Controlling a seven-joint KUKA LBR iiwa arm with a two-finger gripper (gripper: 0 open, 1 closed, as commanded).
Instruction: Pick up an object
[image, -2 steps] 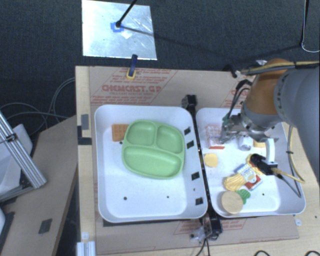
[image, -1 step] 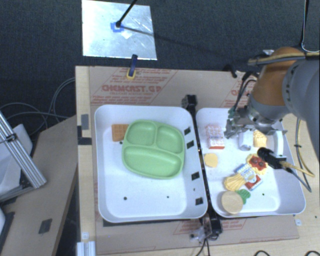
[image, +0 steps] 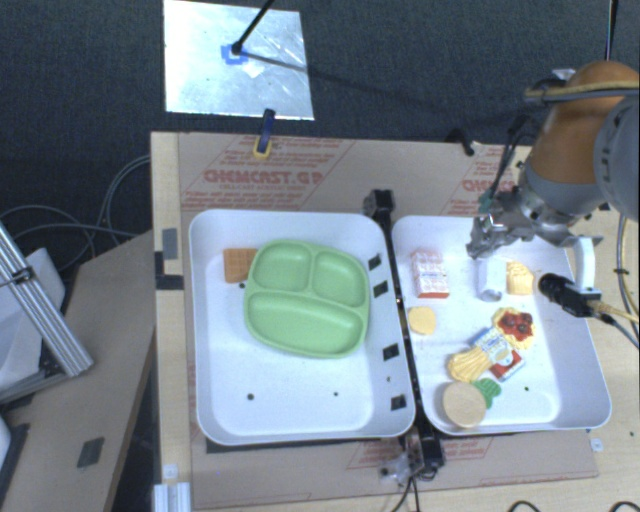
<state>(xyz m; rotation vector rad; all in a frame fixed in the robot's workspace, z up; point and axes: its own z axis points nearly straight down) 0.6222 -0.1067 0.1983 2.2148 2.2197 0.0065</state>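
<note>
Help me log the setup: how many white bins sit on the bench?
2, side by side: the left bin holds a green divided plate; the right bin holds the small food items.

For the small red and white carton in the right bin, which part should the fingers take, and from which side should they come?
Probably best across its two long edges, coming straight down from above. The red and white carton lies flat on the right bin's floor, so its sides give the only grip. It lies apart from the yellow round piece below it, which leaves room for the fingers. The gripper is just right of it.
</note>
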